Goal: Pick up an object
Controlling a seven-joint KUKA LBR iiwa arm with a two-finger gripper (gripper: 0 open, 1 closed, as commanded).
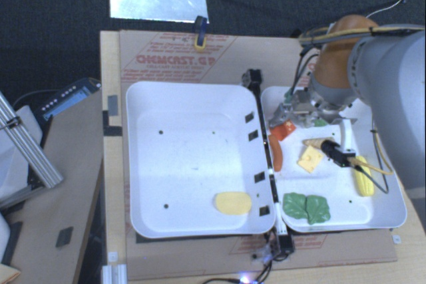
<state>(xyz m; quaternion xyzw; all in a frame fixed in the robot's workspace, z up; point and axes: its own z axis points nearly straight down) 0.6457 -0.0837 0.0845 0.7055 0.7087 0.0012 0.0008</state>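
I read the gripper (293, 115) as lowered over the far-left corner of the right bin (393, 209), where an orange-red piece (282, 132) lies nearest it, probably the target. Jaw state: I cannot tell. A yellow block (309, 159) and green piece (306, 207) lie nearer; a yellow disc (232, 203) rests in the left bin (143, 163).

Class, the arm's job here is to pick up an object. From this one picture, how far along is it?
Nothing looks lifted yet. The gripper is low in the right bin, near the orange piece and red piece; whether it holds anything can't be seen. The cheese wedge, corn cob and green piece lie there too. A yellow piece sits in the left bin. Grasping and lifting remain.
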